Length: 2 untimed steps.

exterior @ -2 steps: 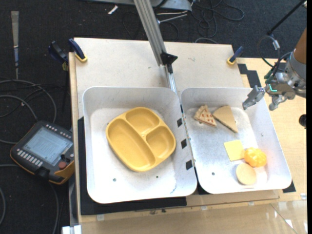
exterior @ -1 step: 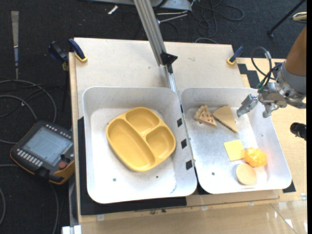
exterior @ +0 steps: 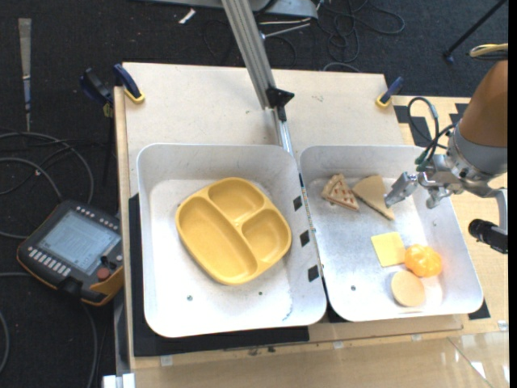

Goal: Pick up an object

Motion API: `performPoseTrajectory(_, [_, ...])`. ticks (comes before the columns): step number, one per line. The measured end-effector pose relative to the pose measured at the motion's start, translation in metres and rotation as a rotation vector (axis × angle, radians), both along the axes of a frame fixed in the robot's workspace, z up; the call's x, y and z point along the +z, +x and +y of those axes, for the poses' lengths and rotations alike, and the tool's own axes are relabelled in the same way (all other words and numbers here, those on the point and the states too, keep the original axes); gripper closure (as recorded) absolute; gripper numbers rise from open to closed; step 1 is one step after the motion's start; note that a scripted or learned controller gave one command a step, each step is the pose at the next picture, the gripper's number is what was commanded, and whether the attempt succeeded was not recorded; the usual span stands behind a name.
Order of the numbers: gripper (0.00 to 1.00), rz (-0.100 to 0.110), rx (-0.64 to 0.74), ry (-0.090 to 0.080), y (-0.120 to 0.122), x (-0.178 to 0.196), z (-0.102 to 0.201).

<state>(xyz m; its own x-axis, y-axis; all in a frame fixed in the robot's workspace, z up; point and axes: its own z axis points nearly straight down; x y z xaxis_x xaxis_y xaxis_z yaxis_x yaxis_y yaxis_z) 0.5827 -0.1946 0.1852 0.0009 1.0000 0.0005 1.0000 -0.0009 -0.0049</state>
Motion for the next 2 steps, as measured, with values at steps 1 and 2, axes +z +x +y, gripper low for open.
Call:
performPoseTrajectory(1, [0.00, 0.001, 0.000, 0.001, -0.004, -0.053, 0.010])
performPoseTrajectory(2, [1.00, -0.007, 0.000, -0.002, -0.002, -0.039, 0.009])
